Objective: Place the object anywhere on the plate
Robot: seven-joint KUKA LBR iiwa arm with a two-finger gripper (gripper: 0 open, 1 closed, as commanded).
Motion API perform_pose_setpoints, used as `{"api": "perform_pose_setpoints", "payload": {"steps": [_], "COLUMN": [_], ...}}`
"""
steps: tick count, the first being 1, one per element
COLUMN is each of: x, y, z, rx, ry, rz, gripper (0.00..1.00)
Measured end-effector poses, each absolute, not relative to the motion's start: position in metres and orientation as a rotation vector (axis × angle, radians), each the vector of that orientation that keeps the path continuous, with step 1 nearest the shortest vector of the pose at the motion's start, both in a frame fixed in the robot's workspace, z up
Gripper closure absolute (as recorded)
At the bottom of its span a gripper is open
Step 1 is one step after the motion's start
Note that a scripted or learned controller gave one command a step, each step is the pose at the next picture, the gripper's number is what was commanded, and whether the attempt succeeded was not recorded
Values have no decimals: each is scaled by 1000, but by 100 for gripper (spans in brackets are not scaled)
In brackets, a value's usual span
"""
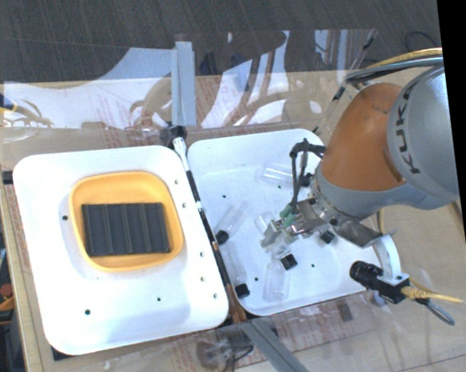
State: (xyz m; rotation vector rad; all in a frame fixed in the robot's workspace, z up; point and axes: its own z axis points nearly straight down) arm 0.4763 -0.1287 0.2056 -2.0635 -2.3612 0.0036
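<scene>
While the arm (384,150) reaches in over the right bin (238,159), the pincer (282,232) sits low near the middle of that bin, right among a scatter of clear plastic bits (277,281) and a couple of small dark pieces (289,261). Honestly I can't tell whether it's spread or pinching anything, it's too cluttered and small down there. The object itself looks like one of those see-through pieces lying just beside the pincer, but which one exactly is a guess. My take: it'll be light, stiff and pretty slippery, so grabbing across a narrow part rather than a broad flat face seems safest. Over in the left bin (55,316) there's the yellow plate (115,187) with a dark ribbed block (126,228) sitting on it, well apart from the pincer, both bins on 1 worktop (99,126).
</scene>
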Motion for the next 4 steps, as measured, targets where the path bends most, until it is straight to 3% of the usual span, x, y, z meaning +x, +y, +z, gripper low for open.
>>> {"api": "perform_pose_setpoints", "payload": {"steps": [1,2,3,4], "x": [516,567,597,597], "y": [-50,-11,0,-1], "z": [331,319,205,205], "rx": [-2085,-1755,-1645,-1646], "ry": [-2349,-2604,-2671,-2671], "rz": [0,1,6,6], "gripper": [100,100,100,0]}}
